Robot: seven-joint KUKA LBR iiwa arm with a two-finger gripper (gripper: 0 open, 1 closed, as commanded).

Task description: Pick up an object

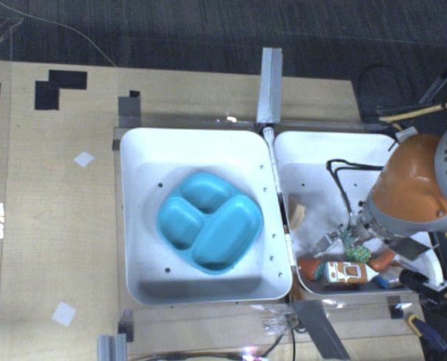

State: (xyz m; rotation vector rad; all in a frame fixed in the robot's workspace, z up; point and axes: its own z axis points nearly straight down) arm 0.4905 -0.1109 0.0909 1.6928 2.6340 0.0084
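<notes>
The arm's orange wrist band (412, 183) hangs over the right bin (313, 156), with the gripper (345, 239) low among the objects at the bin's front. Beneath and beside it lie a green item (357, 253), a brown bottle with a white label (342, 272), an orange carrot-like piece (383, 261) and a beige piece (297, 215) by the left wall. The left bin (144, 164) holds a blue three-compartment plate (209, 221).
A metal divider post (270, 85) rises between the bins at the back. A black cable (343, 179) loops over the right bin near the arm. The wooden bench (50, 224) extends to the left with black markers and white tags.
</notes>
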